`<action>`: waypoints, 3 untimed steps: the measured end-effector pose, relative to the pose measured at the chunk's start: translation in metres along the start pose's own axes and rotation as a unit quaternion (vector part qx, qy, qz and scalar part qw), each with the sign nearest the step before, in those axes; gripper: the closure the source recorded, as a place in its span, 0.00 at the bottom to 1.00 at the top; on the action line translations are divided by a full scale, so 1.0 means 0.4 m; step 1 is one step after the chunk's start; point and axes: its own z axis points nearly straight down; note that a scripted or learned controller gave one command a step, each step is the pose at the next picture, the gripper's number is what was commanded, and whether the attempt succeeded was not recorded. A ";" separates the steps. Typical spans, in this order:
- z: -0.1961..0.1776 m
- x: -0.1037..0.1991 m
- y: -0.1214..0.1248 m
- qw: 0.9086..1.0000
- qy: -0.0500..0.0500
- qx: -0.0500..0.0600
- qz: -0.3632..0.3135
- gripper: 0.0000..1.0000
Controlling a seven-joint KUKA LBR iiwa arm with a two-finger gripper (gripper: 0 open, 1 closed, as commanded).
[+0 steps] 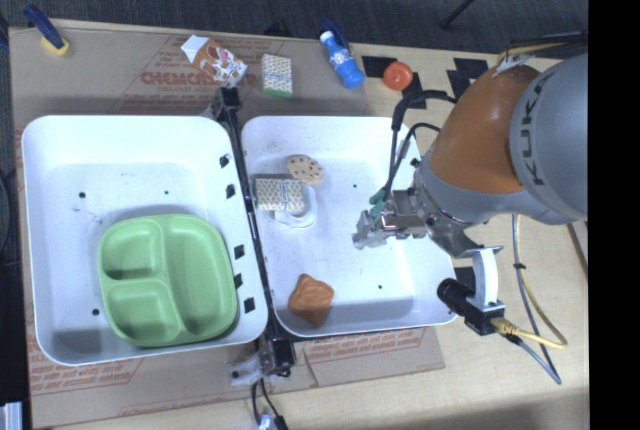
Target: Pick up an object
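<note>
two white bins (60, 143) on a cardboard-covered bench (370, 350) (dark carpet beyond); hand (368, 230) state unclear.

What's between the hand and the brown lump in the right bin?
In the camera view, only bare white bin floor lies between the hand and the brown lump.

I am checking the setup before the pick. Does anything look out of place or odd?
Several small things lie outside the bins on the cardboard behind them: a blue bottle on its side, an orange ball, a crumpled wrapper and a small box. Inside the bins nothing looks spilled.
</note>
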 end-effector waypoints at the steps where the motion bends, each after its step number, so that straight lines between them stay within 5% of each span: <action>1: 0.026 -0.036 -0.001 1.000 0.000 0.001 -0.001 1.00; 3: 0.009 -0.031 0.002 1.000 0.000 0.000 -0.001 1.00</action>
